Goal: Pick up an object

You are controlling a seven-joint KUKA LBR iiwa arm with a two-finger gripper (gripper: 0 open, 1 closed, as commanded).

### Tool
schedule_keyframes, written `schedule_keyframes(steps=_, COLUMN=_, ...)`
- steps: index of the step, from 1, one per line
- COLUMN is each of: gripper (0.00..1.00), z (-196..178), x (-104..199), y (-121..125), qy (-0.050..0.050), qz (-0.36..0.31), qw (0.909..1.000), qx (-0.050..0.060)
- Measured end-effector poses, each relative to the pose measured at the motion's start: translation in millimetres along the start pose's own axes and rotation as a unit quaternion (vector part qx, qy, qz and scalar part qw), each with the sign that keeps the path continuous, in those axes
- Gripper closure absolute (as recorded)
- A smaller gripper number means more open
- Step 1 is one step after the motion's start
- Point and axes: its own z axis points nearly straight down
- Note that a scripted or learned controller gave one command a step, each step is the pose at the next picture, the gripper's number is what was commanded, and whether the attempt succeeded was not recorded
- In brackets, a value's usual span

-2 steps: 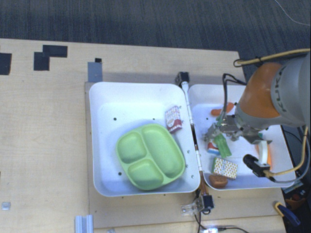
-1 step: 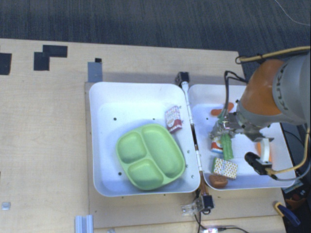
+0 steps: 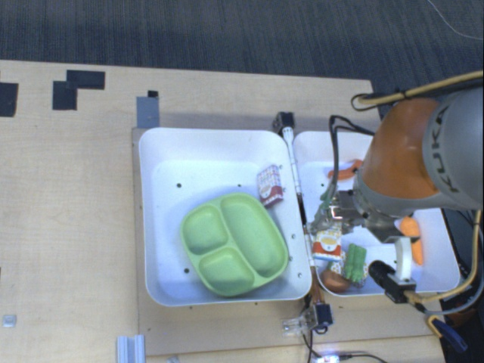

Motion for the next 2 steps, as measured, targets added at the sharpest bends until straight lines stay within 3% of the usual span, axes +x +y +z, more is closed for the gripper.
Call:
schedule_keyframes(steps=1, gripper=1.00, z=0.0, x=-41.1, y=-0.4, qy=-0.001, qz=0.001, qw=1.0000, qx=0.000)
schedule_keyframes(steps=2, gripper=1.00, z=-26.2, x=-5.1, y=0.4, qy=0.000, qz=0.000, qw=1.0000, qx=-0.001)
